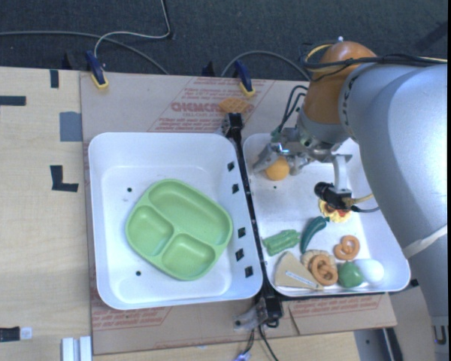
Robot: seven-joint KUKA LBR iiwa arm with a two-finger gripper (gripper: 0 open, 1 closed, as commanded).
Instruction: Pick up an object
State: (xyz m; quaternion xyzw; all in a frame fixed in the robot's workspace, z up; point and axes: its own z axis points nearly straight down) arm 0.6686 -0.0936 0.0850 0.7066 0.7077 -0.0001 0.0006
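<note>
My gripper (279,161) hangs low over the far left part of the right bin (376,201). Its fingers (263,157) stand open. A small orange ball (276,171) lies on the bin floor right below them, between the fingertips and not lifted. Toy foods crowd the bin's near end: a light green pickle (280,241), a dark green pepper (313,232), two pretzels (346,247), a cheese wedge (292,274), a green ball (350,276) and a white egg (373,269). A small yellow and red piece (336,215) lies mid-bin.
The left bin (109,164) holds a green divided plate (179,228). A black divider (244,201) runs between the bins. The grey arm (406,149) covers the right side of the bench. Cables and clamps lie along the far cardboard edge (203,100).
</note>
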